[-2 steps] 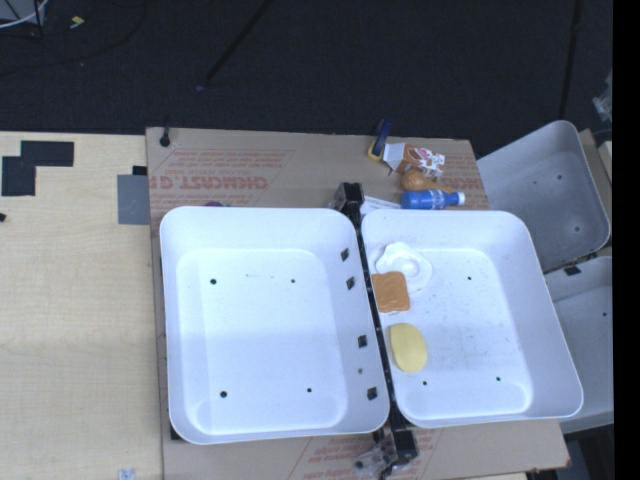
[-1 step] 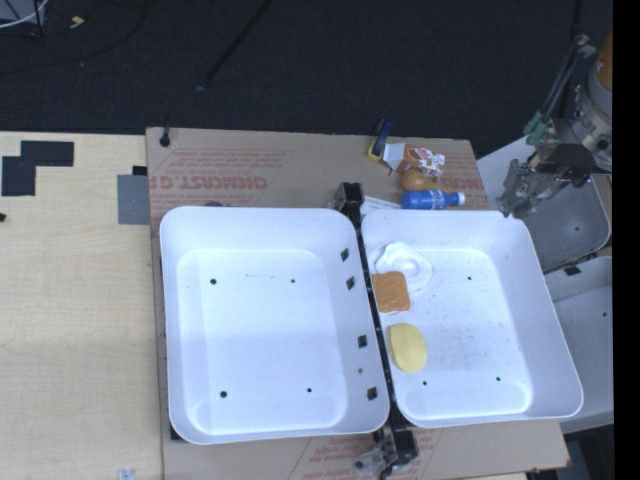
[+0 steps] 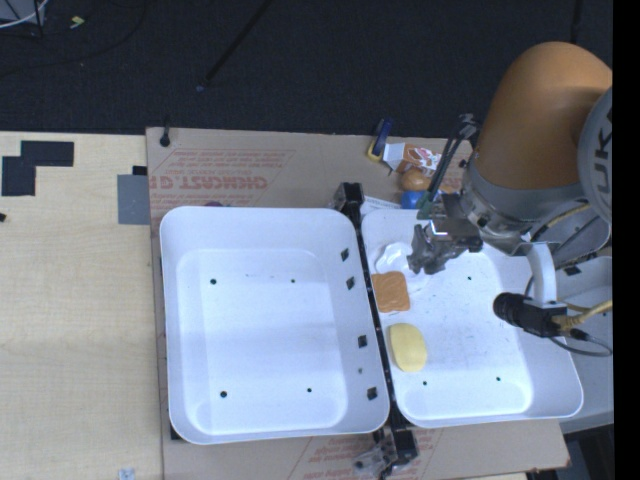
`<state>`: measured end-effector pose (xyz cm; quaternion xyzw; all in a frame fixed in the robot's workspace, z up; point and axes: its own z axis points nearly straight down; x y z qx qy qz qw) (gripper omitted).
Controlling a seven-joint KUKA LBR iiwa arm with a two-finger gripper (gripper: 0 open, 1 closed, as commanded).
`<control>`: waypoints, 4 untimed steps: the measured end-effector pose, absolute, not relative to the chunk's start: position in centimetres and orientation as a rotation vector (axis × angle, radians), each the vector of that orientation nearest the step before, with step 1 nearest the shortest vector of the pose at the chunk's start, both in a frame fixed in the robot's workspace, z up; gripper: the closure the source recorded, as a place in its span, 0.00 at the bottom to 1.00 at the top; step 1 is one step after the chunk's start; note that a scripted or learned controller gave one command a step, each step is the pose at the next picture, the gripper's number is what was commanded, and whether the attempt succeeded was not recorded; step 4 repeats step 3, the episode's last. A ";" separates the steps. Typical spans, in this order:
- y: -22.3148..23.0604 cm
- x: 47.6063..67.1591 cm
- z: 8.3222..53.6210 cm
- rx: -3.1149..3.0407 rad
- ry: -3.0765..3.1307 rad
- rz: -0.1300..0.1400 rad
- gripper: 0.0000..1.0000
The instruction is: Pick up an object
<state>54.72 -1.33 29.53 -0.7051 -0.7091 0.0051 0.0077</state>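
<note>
In the right bin (image 3: 500,393) lie an orange-brown square block (image 3: 390,292) and, just below it, a pale yellow rounded object (image 3: 407,347), both close to the bin's left wall. A white crumpled item (image 3: 392,258) rests above the square block. My gripper (image 3: 428,258) hangs over the bin's upper left part, right beside the white item and just above-right of the square block. Its dark fingers point down; nothing shows between them.
The left bin (image 3: 180,268) sits beside the right one, with a black hinge strip (image 3: 362,298) between them. Small objects (image 3: 410,168) lie on the cardboard behind the right bin. A black cable fitting (image 3: 525,313) reaches over the right bin's right side.
</note>
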 end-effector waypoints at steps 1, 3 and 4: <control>3.0 60.1 28.9 -2.216 -2.224 0.000 1.00; 24.6 61.9 27.6 -2.204 -2.230 0.000 1.00; 24.6 61.9 27.6 -2.204 -2.230 0.000 1.00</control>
